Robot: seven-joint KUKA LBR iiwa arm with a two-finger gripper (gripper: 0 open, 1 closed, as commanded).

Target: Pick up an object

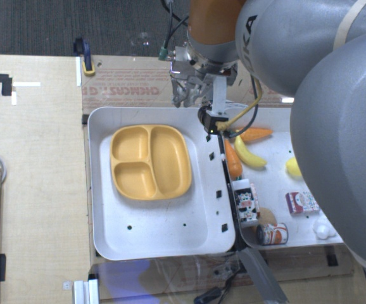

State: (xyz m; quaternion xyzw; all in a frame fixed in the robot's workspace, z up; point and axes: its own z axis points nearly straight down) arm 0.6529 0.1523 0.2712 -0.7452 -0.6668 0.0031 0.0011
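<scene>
Objects for picking lie loose in the white bin (277,177) at the view's right, well apart from my gripper (186,99). My grey arm (322,94) is the biggest thing in view, reaching in from the right and covering that bin's far side; its orange band (211,11) sits at the top. The second white bin (100,189), to the left, meets the first along a shared edge and bears a yellow divided plate (150,162) with three compartments. My gripper hangs at the back rim of this left bin, near the corner by the shared edge, against a strip of printed cardboard (132,88); I cannot tell whether it is wide or narrow.

In the right bin, one carrot (233,160) lies along the shared edge, a second carrot (258,133) lies crosswise behind it, and a banana (251,156) lies between them. Nearer the front stand a white printed carton (246,201) and a red-and-white carton (302,202). A can (273,234) lies on its side, with a brown lump (266,217) just beside it. A yellow piece (292,166) is half hidden by my arm, and a small white thing (323,230) lies at the front.
</scene>
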